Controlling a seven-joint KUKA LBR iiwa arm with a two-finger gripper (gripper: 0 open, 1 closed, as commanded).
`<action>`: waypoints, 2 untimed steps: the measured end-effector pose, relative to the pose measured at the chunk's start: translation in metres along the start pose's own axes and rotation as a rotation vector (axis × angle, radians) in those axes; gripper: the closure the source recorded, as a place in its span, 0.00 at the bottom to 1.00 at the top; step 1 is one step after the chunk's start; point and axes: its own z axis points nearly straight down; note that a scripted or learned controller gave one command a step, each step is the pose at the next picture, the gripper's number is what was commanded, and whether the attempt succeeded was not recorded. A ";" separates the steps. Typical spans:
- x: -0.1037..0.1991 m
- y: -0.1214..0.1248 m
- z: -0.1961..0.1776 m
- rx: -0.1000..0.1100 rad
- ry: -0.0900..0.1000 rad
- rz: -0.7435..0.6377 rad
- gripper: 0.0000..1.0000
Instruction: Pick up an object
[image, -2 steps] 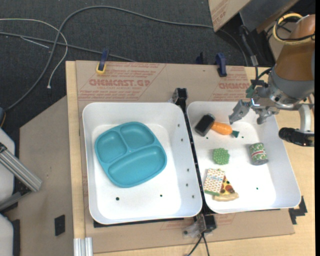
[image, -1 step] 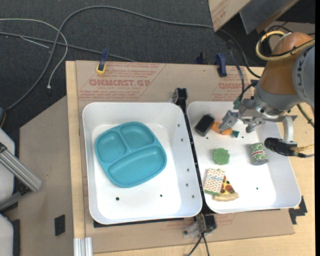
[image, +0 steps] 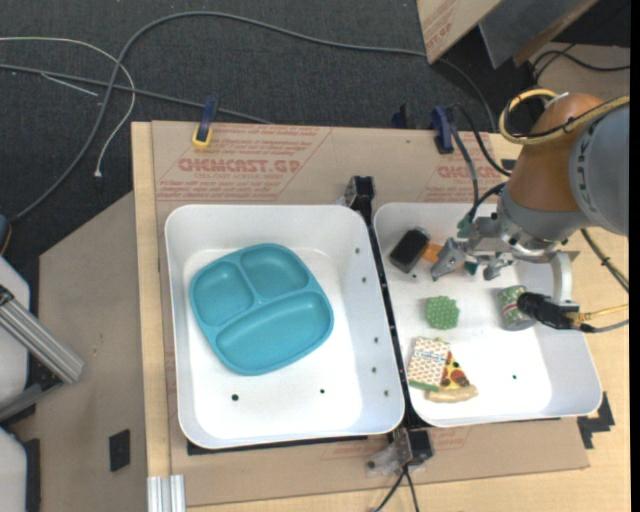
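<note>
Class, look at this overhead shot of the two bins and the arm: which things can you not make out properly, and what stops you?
- Gripper, camera view: small and seen from above; whether its fingers are open or shut is unclear.
- Greenish object in the right bin: partly covered by a black part of the arm, so its shape is unclear.
- Orange bit beside the black object: too small to identify.
- Arm: cut off by the right edge.

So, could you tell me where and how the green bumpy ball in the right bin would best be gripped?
Probably from straight above, with the pincer closing across the middle of the green bumpy ball. It is small and round, so any pair of opposite sides should serve, and it lies apart from the black block and the pizza-slice toy, leaving room for both fingers.
</note>
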 end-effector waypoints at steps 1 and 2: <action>0.000 0.002 -0.015 -0.008 -0.001 0.000 1.00; 0.002 0.000 -0.079 -0.015 -0.003 -0.002 1.00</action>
